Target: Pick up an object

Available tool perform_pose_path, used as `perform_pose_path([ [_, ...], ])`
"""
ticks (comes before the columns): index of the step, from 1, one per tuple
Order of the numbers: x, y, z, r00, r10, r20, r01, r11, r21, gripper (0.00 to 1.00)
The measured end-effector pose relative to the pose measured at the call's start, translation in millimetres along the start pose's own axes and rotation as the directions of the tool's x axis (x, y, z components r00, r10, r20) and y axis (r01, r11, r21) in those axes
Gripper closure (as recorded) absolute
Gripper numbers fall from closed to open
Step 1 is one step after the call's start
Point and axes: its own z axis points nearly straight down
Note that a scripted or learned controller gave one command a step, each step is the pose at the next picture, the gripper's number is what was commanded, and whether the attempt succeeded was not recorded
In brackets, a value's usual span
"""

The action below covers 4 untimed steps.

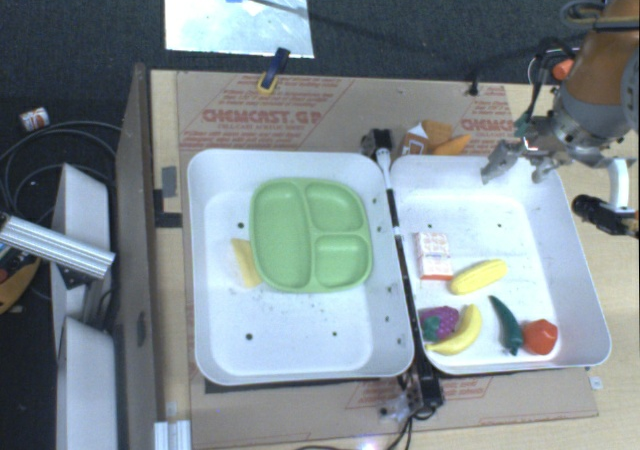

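Note:
The right bin [560, 238] holds a small white and red box [433, 255], a yellow banana [477, 276], a second banana [458, 336], purple grapes [438, 320], a dark green pepper [505, 323] and a red tomato [540, 336]. My gripper [517, 166] hangs over the far right edge of this bin, well behind all of them. Its two fingers stand spread apart, open, with nothing between them. The arm's orange band [600, 58] shows above it.
The left bin [215, 328] carries a green divided plate [308, 236] and a pale yellow piece [244, 263] beside it. An orange item [440, 141] lies on the cardboard behind the bins. A black clamp [378, 143] sits where the bins meet.

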Motion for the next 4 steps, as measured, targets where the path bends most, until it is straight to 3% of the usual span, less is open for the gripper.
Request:
perform_pose_path([
  [1,10.9,-101.7,21.0,1.000,0.003,-0.002,-0.003,1.000,0.007,0.00],
  [2,22.8,-114.3,103.6,1.000,0.003,-0.001,-0.003,1.000,0.001,0.00],
  [3,22.0,-113.3,91.5,1.000,0.002,-0.001,-0.002,1.000,-0.001,1.00],
  [4,84.5,-91.3,27.1,1.000,-0.007,-0.003,0.007,1.000,-0.006,1.00],
])
